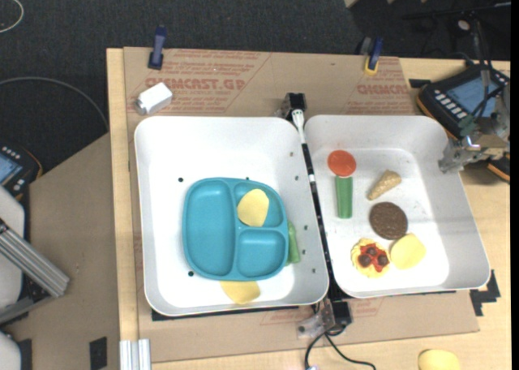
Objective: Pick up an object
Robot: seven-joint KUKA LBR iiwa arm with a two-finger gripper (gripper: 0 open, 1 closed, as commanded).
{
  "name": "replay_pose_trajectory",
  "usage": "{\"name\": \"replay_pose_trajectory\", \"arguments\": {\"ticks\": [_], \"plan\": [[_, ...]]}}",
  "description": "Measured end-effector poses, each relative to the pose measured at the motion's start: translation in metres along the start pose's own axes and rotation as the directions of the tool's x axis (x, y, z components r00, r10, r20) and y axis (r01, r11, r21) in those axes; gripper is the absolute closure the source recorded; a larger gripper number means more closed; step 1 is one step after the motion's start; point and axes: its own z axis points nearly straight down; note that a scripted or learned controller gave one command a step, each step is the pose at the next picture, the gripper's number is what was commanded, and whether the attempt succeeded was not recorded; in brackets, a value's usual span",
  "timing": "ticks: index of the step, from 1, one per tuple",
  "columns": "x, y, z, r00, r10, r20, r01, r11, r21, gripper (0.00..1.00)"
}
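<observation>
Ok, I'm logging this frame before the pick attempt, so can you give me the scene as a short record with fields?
left bin: holds a blue divided tray
on tray: yellow piece in the upper right compartment
beside tray: yellow piece at its near edge, green piece at its right edge
right bin: green stick with orange cap, tan cone-shaped piece, brown disc, yellow piece with red topping, yellow lump
gripper: at the right bin's far right rim, holding nothing visible

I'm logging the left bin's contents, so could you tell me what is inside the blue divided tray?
A yellow chip-like piece lies in the blue divided tray, in its upper right compartment. Green and yellow items peek from its edges, mostly hidden.
</observation>
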Motion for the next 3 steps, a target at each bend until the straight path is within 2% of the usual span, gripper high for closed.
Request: {"name": "replay_pose_trajectory", "arguments": {"ticks": [1,2,3], "plan": [[0.022,0.010,-0.183,1.000,-0.006,0.009,0.007,1.000,-0.029,1.00],[0.016,0.049,-0.002,1.000,-0.003,-0.004,0.003,1.000,0.007,1.00],[0.000,0.096,0.038,1.000,-0.004,0.004,0.004,1.000,-0.010,1.00]]}}
